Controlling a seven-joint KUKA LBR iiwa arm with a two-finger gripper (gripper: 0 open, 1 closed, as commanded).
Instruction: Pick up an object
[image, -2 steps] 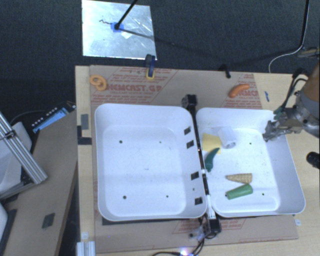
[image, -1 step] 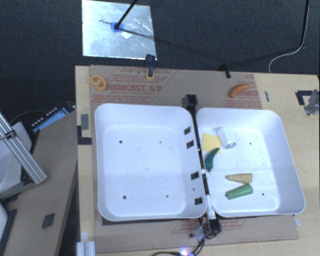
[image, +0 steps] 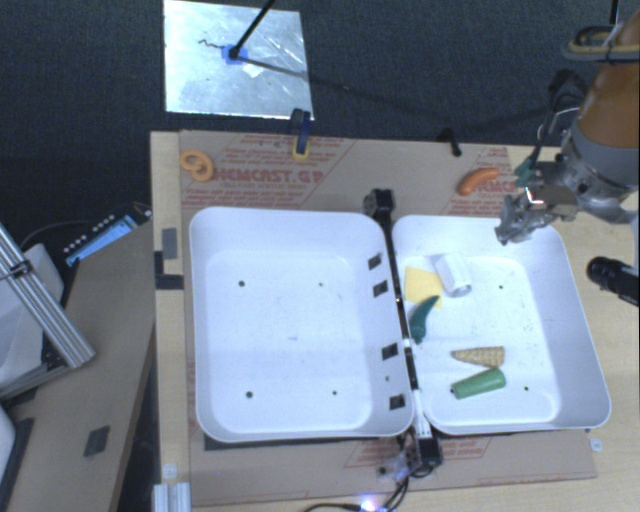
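White plastic forms both shallow bins, and all the loose items are gathered in the right bin (image: 560, 300), toward its left half. A small white cylinder (image: 453, 273) lies near the top of that group, touching or just beside a yellow piece (image: 421, 283). Below these a dark teal curved piece (image: 421, 318) is seen against the divider between the bins. Lower down, a tan ridged cone-like piece (image: 479, 355) and a green elongated piece (image: 477, 383) lie close together, well apart from the bin walls. The left bin (image: 290, 320) is seen beside it.

The gripper (image: 520, 222) is positioned over the upper rim of the right bin, at its far corner, clear of every item inside. Nothing is seen between its tips; whether they are spread or closed cannot be told from this view, since they are small and blurred against the rim.

An orange sausage-shaped item (image: 478, 181) rests on the cardboard outside the bins, near the gripper.

The task is judged to be at its start: no object is grasped or lifted, and approach, descent, closing and lifting are all left.
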